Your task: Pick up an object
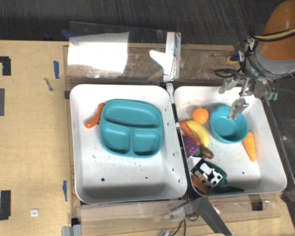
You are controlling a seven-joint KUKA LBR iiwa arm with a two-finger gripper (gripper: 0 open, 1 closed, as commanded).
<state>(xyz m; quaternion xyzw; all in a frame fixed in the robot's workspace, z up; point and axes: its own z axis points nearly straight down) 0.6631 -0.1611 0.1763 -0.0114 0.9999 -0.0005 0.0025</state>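
Note:
My gripper (pixel 237 107) hangs over the right bin (pixel 270 168), at the far rim of a teal bowl (pixel 229 128). Nothing shows in its grasp. Left of the bowl lie a small orange ball (pixel 200 115), a yellow banana (pixel 199 132) and purple grapes (pixel 190 145). An orange carrot (pixel 250 146) lies just right of the bowl. A black-and-white cow toy (pixel 209 172) sits near the bin's front left corner, over a brown item I cannot identify.
The left bin (pixel 83 176) holds a teal divided plate (pixel 131 127) with an orange-red sausage-shaped piece (pixel 94 117) against its left edge. A clear plastic panel (pixel 120 58) stands behind the bins. The arm's grey wrist and orange band (pixel 280 23) are at the upper right.

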